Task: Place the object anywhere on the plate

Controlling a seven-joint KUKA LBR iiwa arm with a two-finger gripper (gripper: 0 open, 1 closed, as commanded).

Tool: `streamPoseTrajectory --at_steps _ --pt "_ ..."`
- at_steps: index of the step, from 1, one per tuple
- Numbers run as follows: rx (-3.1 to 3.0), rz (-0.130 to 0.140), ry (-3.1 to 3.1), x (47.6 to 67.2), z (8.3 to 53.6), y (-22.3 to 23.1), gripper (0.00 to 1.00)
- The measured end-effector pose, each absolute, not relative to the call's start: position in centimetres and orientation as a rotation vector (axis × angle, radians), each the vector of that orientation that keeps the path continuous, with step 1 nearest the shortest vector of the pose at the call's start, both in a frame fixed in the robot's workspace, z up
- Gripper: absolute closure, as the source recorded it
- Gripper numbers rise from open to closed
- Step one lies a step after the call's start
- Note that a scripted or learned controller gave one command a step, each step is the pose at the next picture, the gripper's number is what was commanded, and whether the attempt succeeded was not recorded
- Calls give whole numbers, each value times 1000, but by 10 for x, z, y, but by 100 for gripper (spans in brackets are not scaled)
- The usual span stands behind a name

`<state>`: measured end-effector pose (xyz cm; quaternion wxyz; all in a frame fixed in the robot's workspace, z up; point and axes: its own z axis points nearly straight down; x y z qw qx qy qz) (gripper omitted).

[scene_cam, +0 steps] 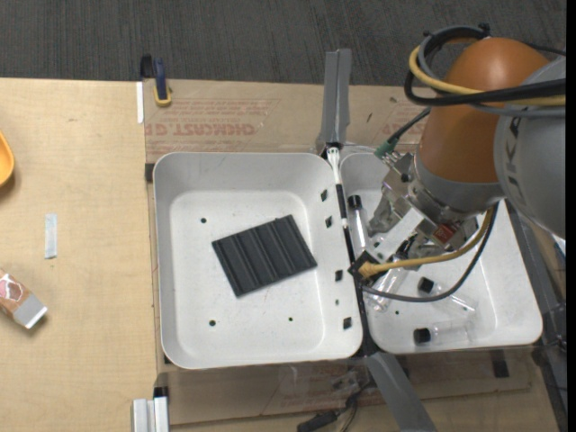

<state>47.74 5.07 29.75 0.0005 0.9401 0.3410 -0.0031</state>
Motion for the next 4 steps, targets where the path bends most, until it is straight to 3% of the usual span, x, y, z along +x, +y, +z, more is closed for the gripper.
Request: streamPoseTrajectory --at_steps 1,2,3,4 --pt "3090 -6 556 477 288 96 100" --pt "3090 -6 557 477 288 96 0" --pt "3088 -12 551 478 296 95 100" --pt "3107 -4 443 478 283 142 100"
